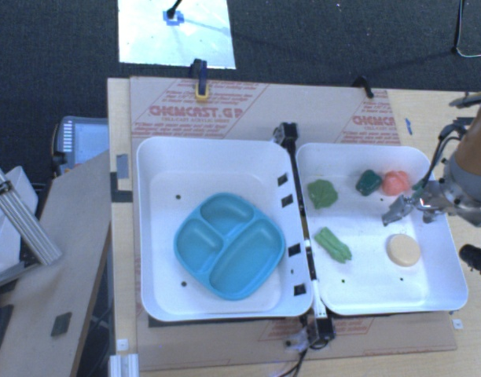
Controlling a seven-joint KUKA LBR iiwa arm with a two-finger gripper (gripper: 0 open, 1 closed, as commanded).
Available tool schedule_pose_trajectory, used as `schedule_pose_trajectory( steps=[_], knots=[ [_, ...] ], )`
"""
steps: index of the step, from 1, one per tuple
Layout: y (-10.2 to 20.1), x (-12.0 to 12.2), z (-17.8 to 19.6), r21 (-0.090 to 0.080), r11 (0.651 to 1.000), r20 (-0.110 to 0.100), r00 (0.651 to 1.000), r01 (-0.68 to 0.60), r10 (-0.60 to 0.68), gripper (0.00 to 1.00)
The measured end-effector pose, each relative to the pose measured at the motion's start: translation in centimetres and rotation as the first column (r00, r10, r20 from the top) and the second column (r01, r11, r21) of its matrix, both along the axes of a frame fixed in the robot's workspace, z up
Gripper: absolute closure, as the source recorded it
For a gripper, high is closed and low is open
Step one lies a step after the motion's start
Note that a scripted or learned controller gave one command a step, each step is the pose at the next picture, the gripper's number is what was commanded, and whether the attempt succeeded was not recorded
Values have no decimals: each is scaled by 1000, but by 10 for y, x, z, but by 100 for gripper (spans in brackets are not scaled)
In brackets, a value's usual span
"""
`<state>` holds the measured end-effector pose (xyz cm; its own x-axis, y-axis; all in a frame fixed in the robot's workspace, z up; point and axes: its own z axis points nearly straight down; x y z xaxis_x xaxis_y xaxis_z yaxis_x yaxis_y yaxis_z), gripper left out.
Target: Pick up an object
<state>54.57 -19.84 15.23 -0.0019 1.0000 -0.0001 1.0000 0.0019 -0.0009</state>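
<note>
The right bin (pixel 358 293) holds several small objects. A leafy green piece (pixel 322 193) lies at its left, and a long green piece (pixel 333 244) sits nearer the front. A dark green piece (pixel 369 181) and a pink-orange piece (pixel 395 182) lie side by side at the back. A round cream disc (pixel 403 250) rests at the right. My gripper (pixel 411 210) reaches in from the right and hangs between the pink-orange piece and the cream disc. It is open with nothing between its fingers.
The left bin (pixel 158 210) holds a blue divided plate (pixel 229 244). A black divider with clips (pixel 297 210) runs between the bins. The grey arm (pixel 468 183) and its cables cross the right bin's right rim.
</note>
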Motion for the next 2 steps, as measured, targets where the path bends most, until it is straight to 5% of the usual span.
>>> schedule_pose_trajectory(
  steps=[2],
  knots=[
    [8, 2, -69, 0, 1000, 0, 1000, 0, 0, 0]
  ],
)
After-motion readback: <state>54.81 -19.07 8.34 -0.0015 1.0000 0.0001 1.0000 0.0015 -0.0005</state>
